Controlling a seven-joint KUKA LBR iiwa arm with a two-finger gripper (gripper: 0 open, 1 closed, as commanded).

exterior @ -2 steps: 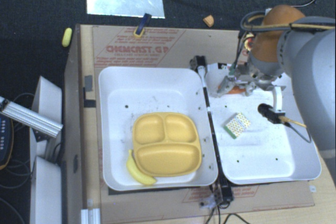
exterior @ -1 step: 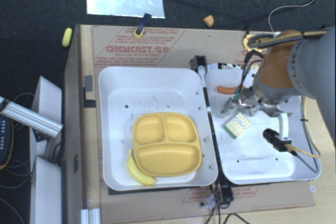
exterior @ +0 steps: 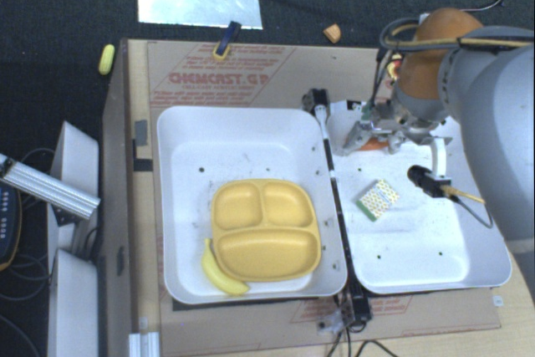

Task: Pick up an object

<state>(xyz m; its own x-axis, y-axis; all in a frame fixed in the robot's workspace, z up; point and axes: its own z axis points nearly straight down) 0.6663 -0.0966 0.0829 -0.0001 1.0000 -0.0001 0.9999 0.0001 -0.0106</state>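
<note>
Banana (exterior: 222,276) is lying nearest the camera, well apart from the pincer (exterior: 376,136), toward view-left and the camera side of it. It is touching the yellow divided plate (exterior: 266,230) in the left bin (exterior: 180,180). Banana is probably light, smooth and curved, likely rolling if nudged. Plate is looking stiff and wide, pinchable only at the rim.

Green-and-white patterned packet (exterior: 378,199) is lying flat in the right bin (exterior: 418,263), near the pincer on its camera side. It is likely light and thin, maybe soft. Best taken across its short width, though the flat lie is making it hard to get under.

Small orange piece (exterior: 372,145) is sitting just under the pincer, partly hidden, shape unclear. This is looking like the target. It is probably light and small and could be slipping out, so grip across the narrow middle.

Pincer is hovering low over the right bin's far end. Cannot tell if it is released or clenched, or touching the orange piece.

Tan bit (exterior: 333,33) is lying on the floor beyond the pincer, well apart.
</note>
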